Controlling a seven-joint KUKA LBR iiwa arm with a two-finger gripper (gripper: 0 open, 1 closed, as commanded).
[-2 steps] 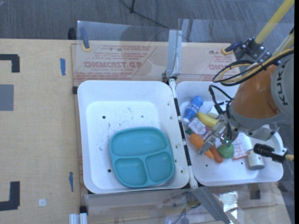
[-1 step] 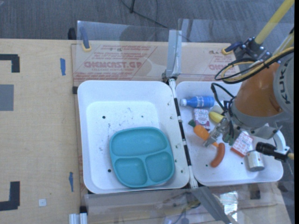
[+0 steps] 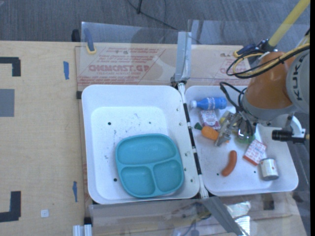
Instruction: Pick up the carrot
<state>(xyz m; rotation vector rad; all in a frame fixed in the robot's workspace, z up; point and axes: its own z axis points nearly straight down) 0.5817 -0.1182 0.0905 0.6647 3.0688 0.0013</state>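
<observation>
The carrot [image 3: 208, 132], orange with a green top pointing left, lies near the left wall of the right bin [image 3: 246, 181]. My gripper [image 3: 224, 132] hangs low right beside the carrot's right end, and from this slant it overlaps that end. The arm's orange band and grey wrist reach in from the right above it. The carrot rests on the bin floor.
Around the carrot lie a blue-capped bottle [image 3: 209, 103], a small packet [image 3: 208, 117], a sausage [image 3: 229, 162], a red-and-white packet [image 3: 255, 152], a silver can [image 3: 268, 168] and a green item [image 3: 243, 135]. The left bin [image 3: 98, 107] holds a teal divided plate [image 3: 148, 163].
</observation>
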